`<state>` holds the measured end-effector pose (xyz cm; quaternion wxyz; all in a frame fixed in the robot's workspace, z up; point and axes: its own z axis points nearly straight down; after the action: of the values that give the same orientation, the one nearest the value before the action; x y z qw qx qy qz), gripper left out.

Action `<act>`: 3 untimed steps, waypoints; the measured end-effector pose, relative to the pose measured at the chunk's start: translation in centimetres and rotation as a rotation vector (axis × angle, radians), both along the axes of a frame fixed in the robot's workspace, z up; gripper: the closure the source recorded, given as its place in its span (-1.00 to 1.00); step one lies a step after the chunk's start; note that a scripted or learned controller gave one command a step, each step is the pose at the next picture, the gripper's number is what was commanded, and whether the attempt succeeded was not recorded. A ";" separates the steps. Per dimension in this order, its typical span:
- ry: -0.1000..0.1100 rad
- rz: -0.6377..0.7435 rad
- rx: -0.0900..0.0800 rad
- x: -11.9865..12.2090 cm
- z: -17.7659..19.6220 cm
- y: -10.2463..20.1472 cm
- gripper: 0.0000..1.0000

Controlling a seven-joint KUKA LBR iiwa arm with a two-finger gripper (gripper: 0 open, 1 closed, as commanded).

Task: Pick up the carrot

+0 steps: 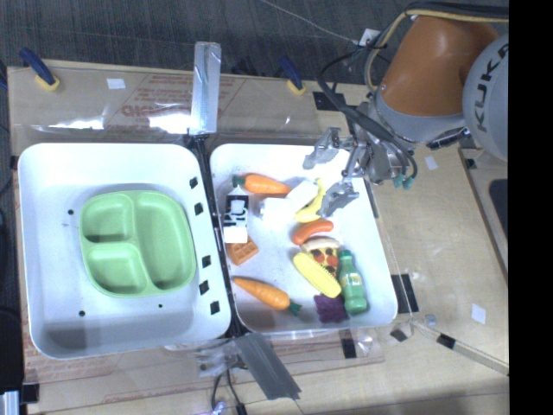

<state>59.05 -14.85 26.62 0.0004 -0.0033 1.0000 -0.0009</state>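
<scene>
Two carrots lie in the right bin (380, 258). One carrot (264, 184) is at the back left of that bin, pointing right. The other carrot (262, 293) lies near the front left corner, green tip to the right. My gripper (330, 177) hangs over the back right part of the bin, to the right of the back carrot and apart from it. Its two fingers are spread open with nothing between them. A yellow banana (314, 204) and a white piece (296, 199) lie just under and left of the lower finger.
The right bin also holds a white and black bottle (236, 214), a waffle (242, 252), a red sausage (313, 229), a corn cob (315, 274), a green bottle (351, 281) and a purple item (327, 308). A green divided plate (138, 242) sits in the left bin (34, 232).
</scene>
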 end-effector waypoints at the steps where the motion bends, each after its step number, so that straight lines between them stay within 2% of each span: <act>1: 0.009 0.216 0.005 -6.2 -13.3 2.6 -1.00; 2: -0.001 0.027 0.001 -4.2 -16.1 -2.2 -1.00; 3: -0.004 0.038 0.000 -3.9 -14.9 -1.9 1.00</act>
<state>55.11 -16.80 11.67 0.0023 -0.0221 0.9998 -0.0007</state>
